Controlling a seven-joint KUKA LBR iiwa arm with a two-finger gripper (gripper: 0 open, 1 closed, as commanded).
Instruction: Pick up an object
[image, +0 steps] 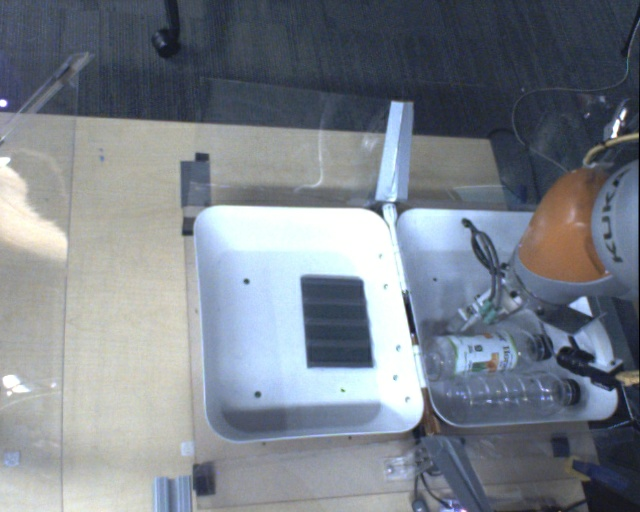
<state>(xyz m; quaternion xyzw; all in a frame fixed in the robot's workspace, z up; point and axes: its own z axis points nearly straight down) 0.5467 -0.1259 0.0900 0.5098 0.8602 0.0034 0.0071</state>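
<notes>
My gripper (484, 310) reaches down into the right bin (440, 245), under the grey wrist with its orange band. Its tip is just above the neck end of a small clear bottle (485, 353) with a white and green label, which lies on its side. A larger clear plastic bottle (505, 392) lies along the bin's front wall, just below the labelled one. Whether the gripper touches the small bottle is not visible. A black ribbed rectangular pad (337, 320) lies flat in the middle of the left bin (240, 250).
The two bins meet at a narrow divider (403, 300). A metal post (394, 160) stands behind that junction. Bare wooden bench (110, 300) stretches to the left, with small black clamps (198, 175) at the left bin's corners. Cables hang at the front right.
</notes>
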